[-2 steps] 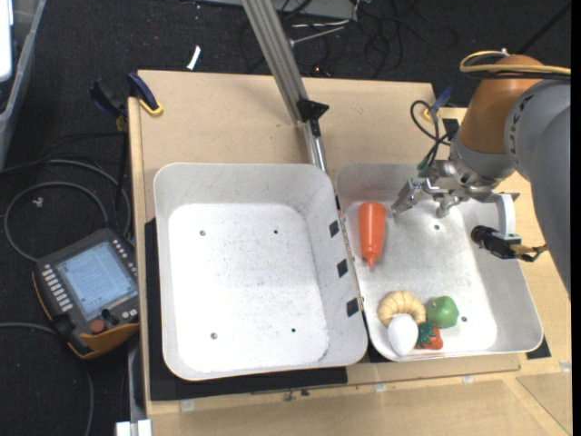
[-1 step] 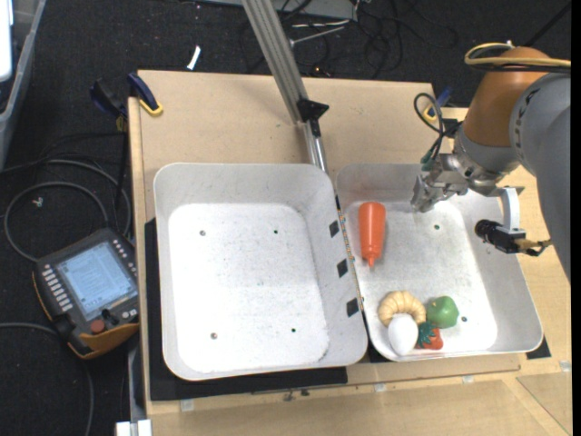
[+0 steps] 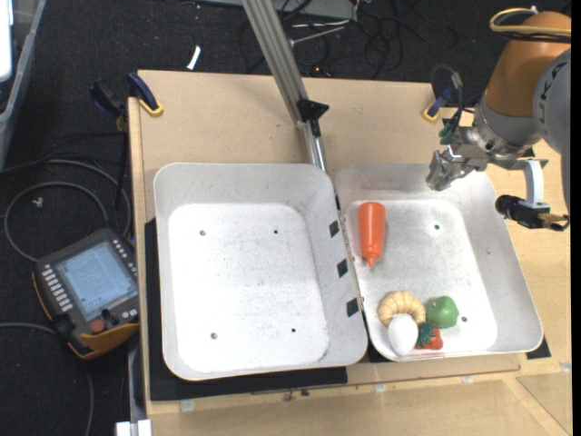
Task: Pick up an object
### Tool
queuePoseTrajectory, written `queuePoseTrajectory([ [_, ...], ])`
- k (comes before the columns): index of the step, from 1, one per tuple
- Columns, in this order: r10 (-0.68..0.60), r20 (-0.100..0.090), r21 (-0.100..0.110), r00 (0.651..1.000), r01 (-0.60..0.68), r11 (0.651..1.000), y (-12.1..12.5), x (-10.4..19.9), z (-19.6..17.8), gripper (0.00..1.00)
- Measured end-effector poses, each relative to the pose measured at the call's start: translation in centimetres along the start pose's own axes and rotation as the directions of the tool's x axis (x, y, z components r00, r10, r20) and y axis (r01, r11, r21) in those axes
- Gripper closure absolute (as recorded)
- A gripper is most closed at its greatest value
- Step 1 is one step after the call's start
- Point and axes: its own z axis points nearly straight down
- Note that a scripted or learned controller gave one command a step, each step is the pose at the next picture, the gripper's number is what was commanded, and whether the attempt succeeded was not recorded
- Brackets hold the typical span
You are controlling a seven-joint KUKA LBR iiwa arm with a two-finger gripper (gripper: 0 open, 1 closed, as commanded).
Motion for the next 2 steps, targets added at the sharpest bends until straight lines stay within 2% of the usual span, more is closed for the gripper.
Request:
queuePoseTrajectory([
  [1, 0.0, -0.001, 0.001, 1.0, 0.0, 1.0, 0.1, 0.0, -4.4, 1.0],
  [2, -0.001, 0.0, -0.001, 1.0, 0.001, 1.0, -0.2, 0.3, -10.7, 1.0],
])
